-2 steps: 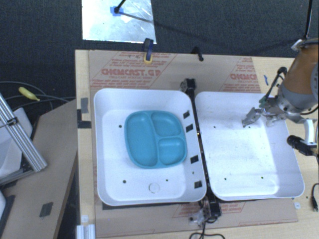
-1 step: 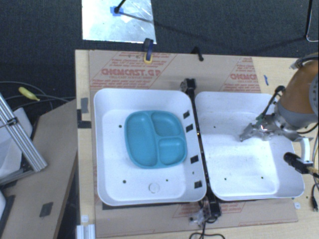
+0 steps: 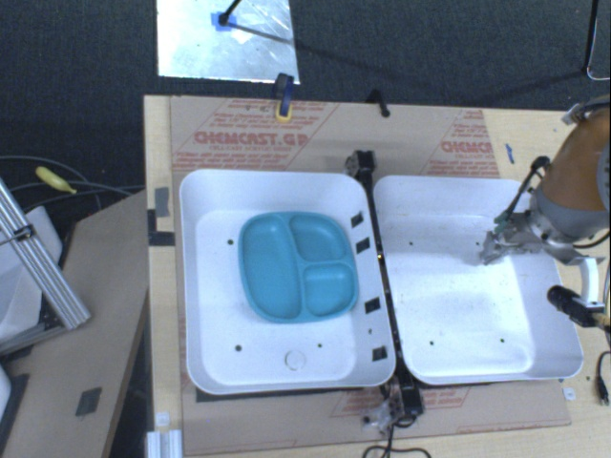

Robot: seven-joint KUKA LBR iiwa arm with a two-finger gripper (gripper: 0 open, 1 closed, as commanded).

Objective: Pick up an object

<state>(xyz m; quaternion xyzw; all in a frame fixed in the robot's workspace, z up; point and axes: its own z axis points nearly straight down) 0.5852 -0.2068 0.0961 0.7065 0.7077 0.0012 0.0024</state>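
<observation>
A blue three-compartment plate [image 3: 294,265] lies flat in the middle of the left bin [image 3: 205,208]. A small pale round disc [image 3: 294,359] rests on that bin's floor near its front wall. My gripper [image 3: 495,248] hangs low over the right bin [image 3: 449,303], near its right side and towards the back. It is far from the plate, and I see nothing in it. The orange-banded arm [image 3: 578,175] comes in from the right edge.
The two bins meet at a black clipped seam [image 3: 374,275]. They sit on a cardboard sheet [image 3: 258,136] on the bench. A yellow-handled clamp [image 3: 284,98] stands at the back. A metal frame [image 3: 38,275] stands off to the left.
</observation>
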